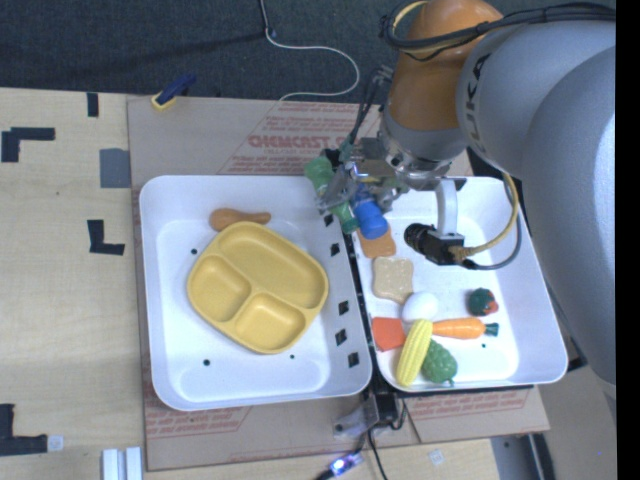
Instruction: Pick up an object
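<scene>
Pincer (pixel 350 193) low over the blue toy (pixel 371 219) at the right bin's (pixel 530 298) far-left corner — nothing visibly lifted, grip unreadable.

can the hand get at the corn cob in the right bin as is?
Probably yes. The corn cob lies uncovered at the right bin's near edge, but carrot and broccoli press against it, so a clean grip looks tight.
</scene>
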`<action>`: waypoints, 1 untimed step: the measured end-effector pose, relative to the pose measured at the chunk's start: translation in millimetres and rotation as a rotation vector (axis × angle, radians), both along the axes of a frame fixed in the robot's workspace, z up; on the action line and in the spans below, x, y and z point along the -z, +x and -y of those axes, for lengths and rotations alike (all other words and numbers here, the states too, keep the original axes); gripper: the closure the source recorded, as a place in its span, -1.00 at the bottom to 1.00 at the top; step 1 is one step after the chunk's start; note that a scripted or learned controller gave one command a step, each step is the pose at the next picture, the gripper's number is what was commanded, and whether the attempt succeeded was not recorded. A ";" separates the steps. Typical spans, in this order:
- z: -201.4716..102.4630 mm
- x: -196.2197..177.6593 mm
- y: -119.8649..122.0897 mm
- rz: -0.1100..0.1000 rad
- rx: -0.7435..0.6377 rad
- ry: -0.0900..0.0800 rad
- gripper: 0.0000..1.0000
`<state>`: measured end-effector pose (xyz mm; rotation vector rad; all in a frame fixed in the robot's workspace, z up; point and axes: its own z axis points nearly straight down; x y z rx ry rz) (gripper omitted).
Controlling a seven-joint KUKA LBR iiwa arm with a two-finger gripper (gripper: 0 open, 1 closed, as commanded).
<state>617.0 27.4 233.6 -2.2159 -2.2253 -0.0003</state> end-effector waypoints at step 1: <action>4.8 0.1 0.7 -0.002 0.002 -0.001 1.00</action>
